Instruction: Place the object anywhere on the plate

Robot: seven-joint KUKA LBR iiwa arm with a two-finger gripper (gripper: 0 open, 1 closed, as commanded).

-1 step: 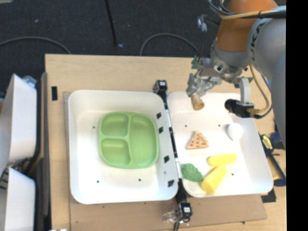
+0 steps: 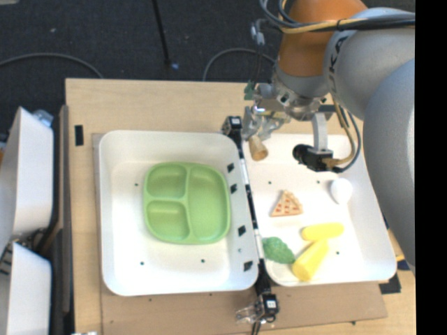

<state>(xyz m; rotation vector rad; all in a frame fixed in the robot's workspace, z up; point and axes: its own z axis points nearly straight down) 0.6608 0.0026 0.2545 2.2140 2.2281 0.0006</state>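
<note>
A green plate (image 2: 187,202) with three compartments lies in the middle of the left bin (image 2: 119,264). My gripper (image 2: 259,132) hangs over the far left corner of the right bin (image 2: 370,257), close to the divider between the bins. A small tan object (image 2: 259,150) sits right at the gripper's tip, touching or nearly touching it. Whether it is gripped or resting on the bin floor I cannot tell.
The right bin also holds a pizza slice toy (image 2: 286,204), a yellow banana-like piece (image 2: 322,232), a yellow wedge (image 2: 309,260), a green leafy toy (image 2: 278,250) and a small white object (image 2: 341,190). A black cable fitting (image 2: 311,156) hangs beside the gripper.
</note>
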